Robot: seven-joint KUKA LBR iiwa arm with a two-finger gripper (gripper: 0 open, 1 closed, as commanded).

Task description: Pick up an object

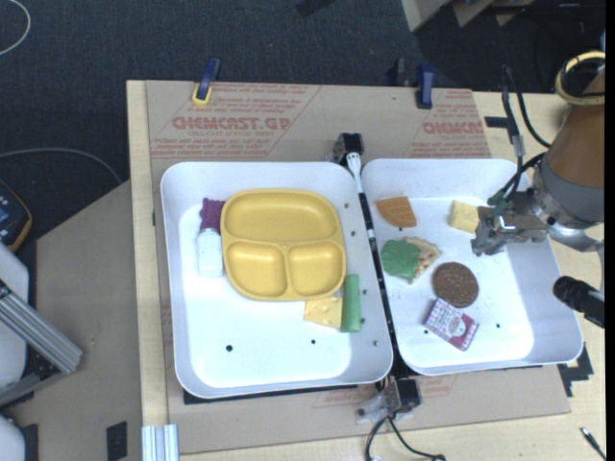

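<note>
Jaws too blurred to read on the grey two-finger gripper [492,233], hovering in the right white bin [538,349]. At its nine o'clock, just beside it, lies a pale yellow cheese-like block [463,216], partly hidden by the gripper; at seven o'clock, a round brown patty [455,283].

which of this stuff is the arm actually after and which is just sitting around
Likely in play, near the claw in the right bin:
- pale yellow block
- orange-brown piece
- green item
- brown round disc
- red packet

Lying about, in the left bin:
- yellow divided tray
- white bottle
- green stick
</note>
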